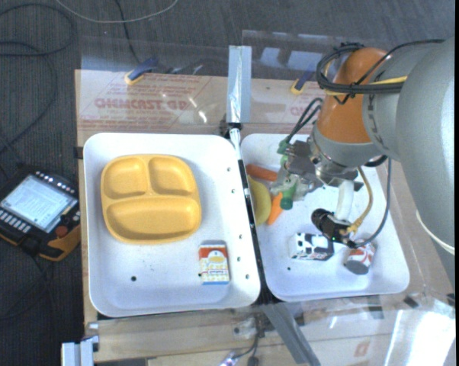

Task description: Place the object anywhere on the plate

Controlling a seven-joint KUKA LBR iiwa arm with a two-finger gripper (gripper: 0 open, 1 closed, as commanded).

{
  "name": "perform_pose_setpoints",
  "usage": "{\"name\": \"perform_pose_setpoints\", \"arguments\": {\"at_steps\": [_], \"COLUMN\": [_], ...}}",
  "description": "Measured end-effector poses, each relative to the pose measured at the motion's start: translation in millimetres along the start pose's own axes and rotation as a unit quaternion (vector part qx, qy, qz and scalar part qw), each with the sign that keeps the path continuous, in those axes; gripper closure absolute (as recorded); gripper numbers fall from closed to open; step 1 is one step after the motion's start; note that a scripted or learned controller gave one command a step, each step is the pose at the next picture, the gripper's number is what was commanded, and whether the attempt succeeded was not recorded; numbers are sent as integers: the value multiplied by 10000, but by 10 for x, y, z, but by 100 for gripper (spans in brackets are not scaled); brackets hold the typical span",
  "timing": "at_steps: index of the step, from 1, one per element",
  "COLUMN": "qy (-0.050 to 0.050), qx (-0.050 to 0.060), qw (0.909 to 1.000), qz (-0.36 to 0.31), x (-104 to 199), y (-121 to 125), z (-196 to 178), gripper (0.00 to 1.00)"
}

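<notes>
- The grey robot arm with the orange band [351, 90] reaches in and bends down over the right white bin [382, 280].
- Its gripper [290, 183] hangs low near the left wall of that bin.
- I cannot tell if it is open or closed, or if it has hold of anything.
- Right below the gripper lies an orange toy carrot with a green top [277, 207], beside something yellow [260, 197].
- Further down from the gripper sits a small black and white toy cow [312, 248], and next to that a small red and grey can [359, 259].
- Well off to the gripper's left, in the left white bin [115, 296], rests the yellow plate with three sections [149, 198].
- Below the plate lies a small white carton with a red and blue picture [213, 264].
</notes>
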State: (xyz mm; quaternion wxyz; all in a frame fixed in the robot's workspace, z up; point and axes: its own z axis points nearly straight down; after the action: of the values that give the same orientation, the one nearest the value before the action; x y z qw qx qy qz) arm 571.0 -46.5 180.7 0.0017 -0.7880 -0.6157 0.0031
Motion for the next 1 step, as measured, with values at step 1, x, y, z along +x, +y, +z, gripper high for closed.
{"name": "perform_pose_setpoints", "arguments": {"at_steps": [1], "qy": [-7], "qx": [-1], "qw": [9998], "qz": [208], "x": [841], "y": [329], "z": [0], "gripper": [100]}}
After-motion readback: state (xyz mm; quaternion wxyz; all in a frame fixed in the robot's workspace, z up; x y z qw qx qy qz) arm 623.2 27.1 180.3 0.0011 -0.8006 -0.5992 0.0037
